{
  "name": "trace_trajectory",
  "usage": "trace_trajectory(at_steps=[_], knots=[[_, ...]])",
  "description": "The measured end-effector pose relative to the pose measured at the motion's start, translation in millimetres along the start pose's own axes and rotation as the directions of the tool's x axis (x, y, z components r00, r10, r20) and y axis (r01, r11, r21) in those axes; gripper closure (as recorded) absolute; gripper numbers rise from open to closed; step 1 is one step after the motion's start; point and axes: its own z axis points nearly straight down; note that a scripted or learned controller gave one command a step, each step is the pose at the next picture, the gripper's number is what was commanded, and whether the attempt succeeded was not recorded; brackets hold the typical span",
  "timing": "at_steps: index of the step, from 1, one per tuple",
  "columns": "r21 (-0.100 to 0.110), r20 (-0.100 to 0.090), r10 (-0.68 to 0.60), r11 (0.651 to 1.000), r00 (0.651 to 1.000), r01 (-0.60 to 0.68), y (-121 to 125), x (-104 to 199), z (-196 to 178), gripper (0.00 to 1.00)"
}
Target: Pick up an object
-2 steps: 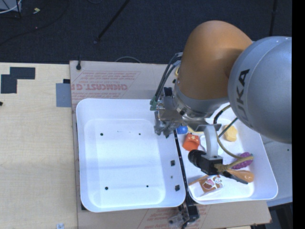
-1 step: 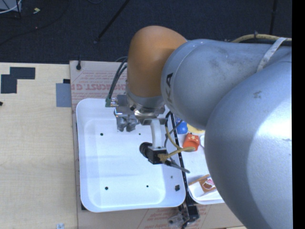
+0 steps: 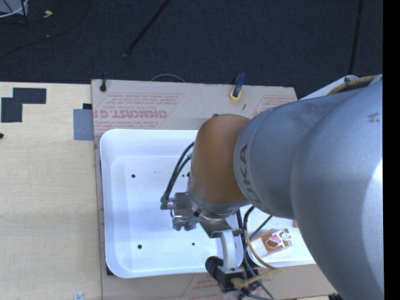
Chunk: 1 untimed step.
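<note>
Grey arm (image 3: 312, 167) lay across the right side of the view and covered most of that side of the counter (image 3: 44, 199). Its orange band (image 3: 215, 161) sat just above the wrist, over the middle of the white bin (image 3: 111, 217). The hand (image 3: 185, 217) hung below the band, low over the bin floor, a bit toward the front rim. I saw it from above and partly behind the wrist, so I couldn't tell whether it was released or clenched, and I saw nothing gripped in it. The task's thing I logged was a small packet (image 3: 275, 240) printed orange, red and white. It lay flat on white bin floor near the front rim, right of the hand and clearly apart from it, tucked against the arm's lower edge. The arm hid the line between the two bins, so I couldn't say which bin held the packet. A few small dark specks (image 3: 134, 176) dotted the bin floor left of the hand. The bin rested on a cardboard sheet (image 3: 144, 108) with red print, seen upside down. A blue-and-yellow clamp (image 3: 237, 87) held the sheet's far edge, and a black clamp (image 3: 103, 84) sat at its far left corner. The pale wood counter had dark tape patches (image 3: 25, 102) at far left. Beyond it was dark carpet (image 3: 219, 36) with loose cables (image 3: 147, 24).
</note>
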Motion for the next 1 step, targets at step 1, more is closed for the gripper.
trace_trajectory(at_steps=[1], knots=[[-0.017, -0.005, -0.005, 1.000, 1.000, 0.005, 5.1, 70.5, -84.7, 1.00]])
